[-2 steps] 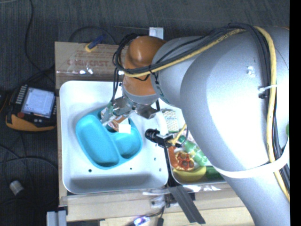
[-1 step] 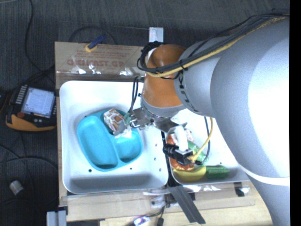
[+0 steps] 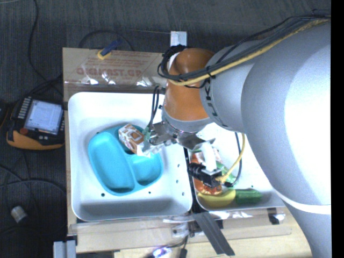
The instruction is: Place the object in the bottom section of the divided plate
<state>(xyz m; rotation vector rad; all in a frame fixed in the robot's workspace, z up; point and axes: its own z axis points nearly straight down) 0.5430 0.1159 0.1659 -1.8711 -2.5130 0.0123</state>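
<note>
A blue divided plate (image 3: pixel 121 164) lies in the left white bin (image 3: pixel 86 112). At the plate's upper right edge rests a small orange-and-white patterned object (image 3: pixel 130 136). My gripper (image 3: pixel 148 142) hangs just to the right of that object, over the plate's right part, below the orange band (image 3: pixel 185 87) of the arm. A pale, clear-looking piece (image 3: pixel 152 149) sits under the gripper tip. The arm's bulk hides how the fingers stand.
The right bin (image 3: pixel 263 190) holds a yellow banana-like toy (image 3: pixel 217 199), a green piece (image 3: pixel 247 196) and an orange item (image 3: pixel 204 184), partly under the arm. A handheld screen device (image 3: pixel 37 121) lies on the floor at the left. A cardboard sheet (image 3: pixel 115 66) lies behind the bins.
</note>
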